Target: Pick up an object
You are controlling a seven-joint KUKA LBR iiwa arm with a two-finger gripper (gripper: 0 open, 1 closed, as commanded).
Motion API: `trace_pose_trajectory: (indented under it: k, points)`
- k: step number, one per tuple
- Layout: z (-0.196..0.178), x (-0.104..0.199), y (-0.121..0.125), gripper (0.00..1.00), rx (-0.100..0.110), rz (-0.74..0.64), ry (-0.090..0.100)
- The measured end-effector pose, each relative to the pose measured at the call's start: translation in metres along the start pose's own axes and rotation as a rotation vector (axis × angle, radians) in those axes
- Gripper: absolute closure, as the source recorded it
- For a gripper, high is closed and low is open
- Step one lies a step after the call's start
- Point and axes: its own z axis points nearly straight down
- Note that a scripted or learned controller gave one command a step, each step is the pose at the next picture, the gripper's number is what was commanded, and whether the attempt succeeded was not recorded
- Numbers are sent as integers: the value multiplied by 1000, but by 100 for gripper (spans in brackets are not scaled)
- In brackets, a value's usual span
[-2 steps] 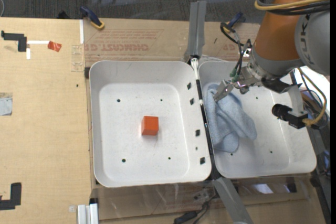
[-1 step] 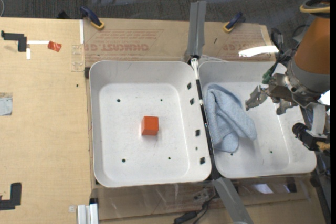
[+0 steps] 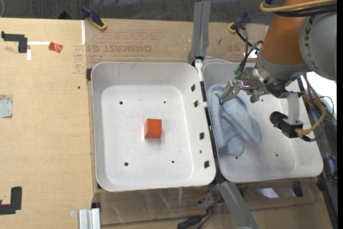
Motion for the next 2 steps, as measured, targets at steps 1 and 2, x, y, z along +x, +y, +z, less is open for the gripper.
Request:
trace_pose_trajectory:
  k: [1,2]
  points:
    - [-1,24,49,0,-3,-197,-1]
    - [0,-11,-33,0,1,196,0]
